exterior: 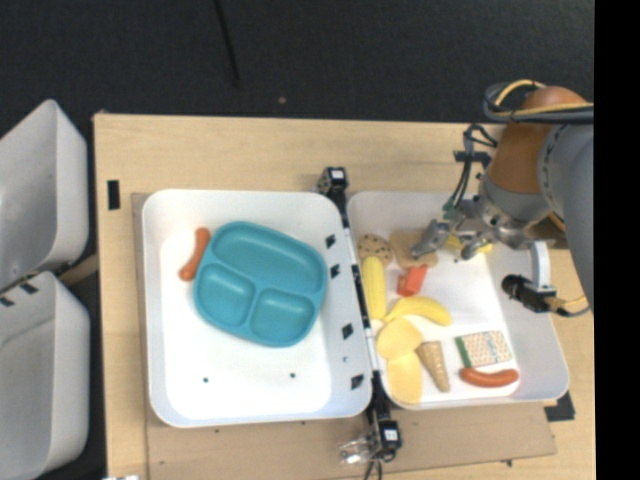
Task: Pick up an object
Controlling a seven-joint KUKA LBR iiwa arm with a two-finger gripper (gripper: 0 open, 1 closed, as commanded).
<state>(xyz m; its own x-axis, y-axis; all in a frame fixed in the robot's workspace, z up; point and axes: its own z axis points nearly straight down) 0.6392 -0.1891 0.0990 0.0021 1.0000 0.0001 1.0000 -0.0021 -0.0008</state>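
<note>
Overhead slanted view of both bins (160,268)

The grey arm (560,173) reaches in from the right, orange band above its wrist, its pincer (452,240) held low, pointing left.

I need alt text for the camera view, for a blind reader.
The gripper hangs over the right bin, above toy foods including a banana and a corn cob. The left bin holds a blue divided plate.
</note>
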